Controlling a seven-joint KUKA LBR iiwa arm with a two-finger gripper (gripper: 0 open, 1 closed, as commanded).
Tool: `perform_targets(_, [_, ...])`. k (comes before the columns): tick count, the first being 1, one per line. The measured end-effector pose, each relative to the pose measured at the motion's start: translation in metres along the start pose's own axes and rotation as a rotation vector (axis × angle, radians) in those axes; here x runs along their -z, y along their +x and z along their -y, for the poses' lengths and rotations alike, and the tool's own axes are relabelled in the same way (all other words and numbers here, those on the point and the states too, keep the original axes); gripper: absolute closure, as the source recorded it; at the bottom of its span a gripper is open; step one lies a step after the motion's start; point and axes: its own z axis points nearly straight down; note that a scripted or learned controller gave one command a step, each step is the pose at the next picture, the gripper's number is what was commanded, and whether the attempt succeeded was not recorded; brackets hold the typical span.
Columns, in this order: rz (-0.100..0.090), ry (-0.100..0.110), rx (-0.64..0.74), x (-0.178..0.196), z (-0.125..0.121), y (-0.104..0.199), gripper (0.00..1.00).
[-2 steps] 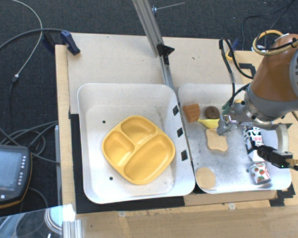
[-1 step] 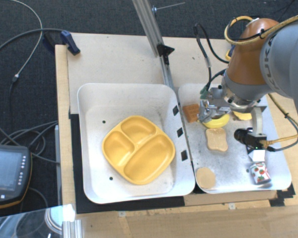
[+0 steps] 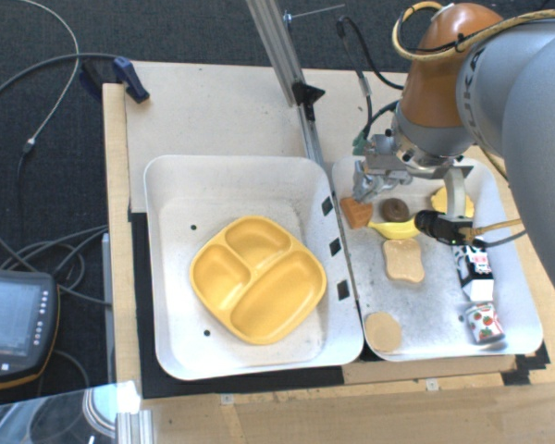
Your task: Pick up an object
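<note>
1. Worktop: the pale wooden worktop (image 3: 222,109) carries two bins side by side and touching along their inner rims.

2. Left bin: the left shallow white bin (image 3: 157,248) holds one yellow three-compartment plastic plate (image 3: 259,278), lying flat near its middle and turned at an angle to the walls.

3. Right bin: the right shallow white bin (image 3: 435,313) holds several small items.
- A small orange-brown block (image 3: 356,214) lies at the far left, close to the wall shared with the left bin.
- A dark brown ring-shaped doughnut (image 3: 394,210) lies just right of the block, resting on a flat yellow piece (image 3: 400,230).
- A tan toast-shaped slice (image 3: 403,263) lies just nearer the camera than the yellow piece.
- A round tan disc (image 3: 383,331) sits at the near left corner.
- A black, white and red carton (image 3: 474,268) and a small white box with red spots (image 3: 484,324) lie along the right side, one behind the other.

4. Arm: the grey arm with orange band (image 3: 444,54) enters from the right and stands over the far part of the right bin.

5. Tool: the tool (image 3: 370,191) hangs directly above the small orange-brown block, with the doughnut just beside it. Whether the tool is spread or pressed together cannot be told. Nothing is seen gripped in it, and the block lies on the bin floor.
</note>
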Motion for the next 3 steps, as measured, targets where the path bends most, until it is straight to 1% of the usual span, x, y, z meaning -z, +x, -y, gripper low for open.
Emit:
perform_targets(1, [0.000, 0.000, -0.001, 0.009, -0.031, 0.012, 1.00])
perform_targets(2, [-0.001, 0.010, -0.002, 0.000, 0.004, 0.037, 1.00])
perform_targets(3, [0.000, 0.002, -0.002, 0.000, -0.018, 0.035, 1.00])
